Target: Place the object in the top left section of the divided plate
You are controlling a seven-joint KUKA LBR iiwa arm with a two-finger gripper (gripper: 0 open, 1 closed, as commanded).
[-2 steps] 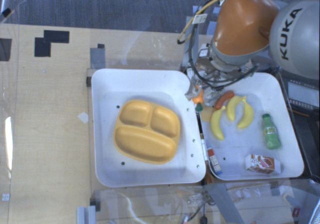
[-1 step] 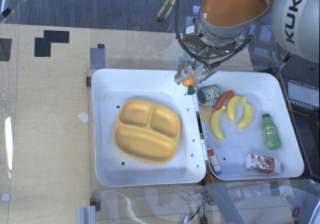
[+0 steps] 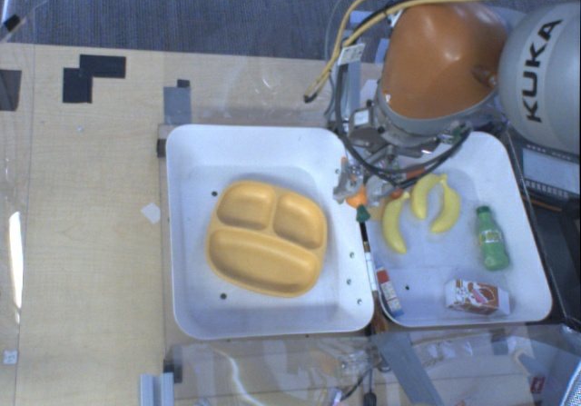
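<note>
Hovering gripper [image 3: 356, 188] at right bin's [image 3: 517, 304] left edge beside bananas [image 3: 419, 210], grip state unclear

The arm [image 3: 508, 50] was built of rounded segments: a pale grey shell lettered "KUKA" in black, and beside it a glossy orange dome above the wrist. Below the dome sat a grey metal ring. Yellow and black cables [image 3: 363, 18] looped from the wrist's upper side, and thin black wires curled beneath the ring.

Claw [image 3: 352, 191] largely hidden under arm's wrist, bananas' [image 3: 427, 206] upper ends covered
</note>
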